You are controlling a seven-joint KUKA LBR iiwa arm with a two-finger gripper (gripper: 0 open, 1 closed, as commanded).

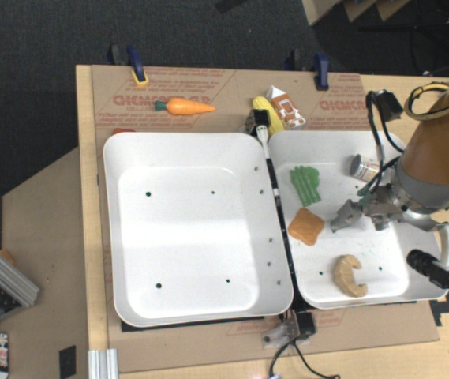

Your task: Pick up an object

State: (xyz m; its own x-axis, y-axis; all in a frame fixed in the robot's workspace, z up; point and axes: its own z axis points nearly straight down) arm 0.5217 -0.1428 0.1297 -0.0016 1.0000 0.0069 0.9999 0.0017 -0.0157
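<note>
The hand hung low in the right bin, fingers pointing left toward the bin's middle; whether they were spread or clenched, I couldn't tell at this res., and nothing showed between them. Arm entered from the right, wrist tilted down, prob. to bring the tips in at a slant over the bin floor.

Nearest candidate: the orange block, just left of the tips, apart from them. It sat squat, no clear long axis. Above it lay the green item, long axis approx. front-to-back, ribbed end toward the bin's near side. Below the hand, the tan croissant-shaped piece curved with its open side facing right.

The left bin adjoined. On the tabletop behind: a toy carrot, tip pointing right.
</note>
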